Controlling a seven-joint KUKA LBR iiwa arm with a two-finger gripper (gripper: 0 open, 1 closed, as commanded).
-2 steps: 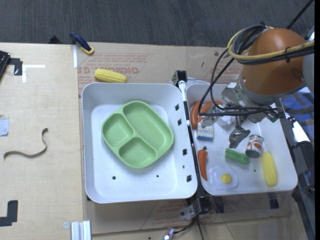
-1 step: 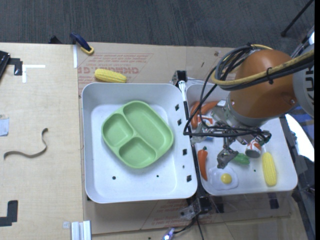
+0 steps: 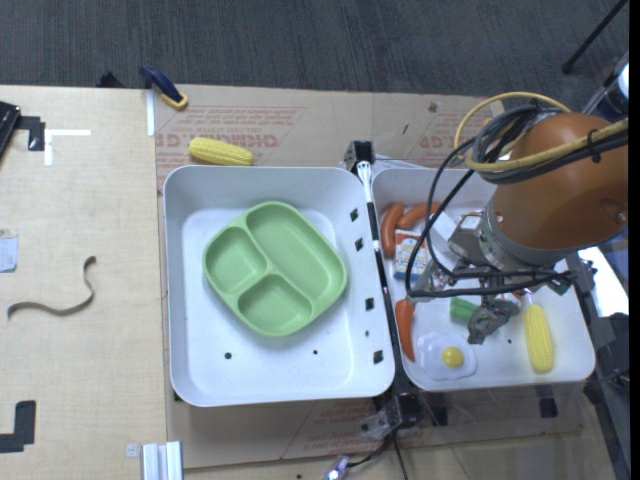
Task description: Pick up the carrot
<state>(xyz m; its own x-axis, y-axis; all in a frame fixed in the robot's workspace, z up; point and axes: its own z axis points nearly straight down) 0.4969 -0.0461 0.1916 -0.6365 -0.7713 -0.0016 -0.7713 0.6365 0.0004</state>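
Hovering low over the right shallow white bin [image 3: 572, 370], the dark gripper [image 3: 487, 325] — fingers too obscured to judge, I cannot tell — leaves the slim orange carrot [image 3: 404, 328] unlifted by the bin's left wall.

The fingers [image 3: 487, 326] hang over the right bin [image 3: 575, 368]. The carrot [image 3: 404, 328] lies to their left, a corn cob [image 3: 539, 336] just right, a fried egg [image 3: 447, 355] below-left.
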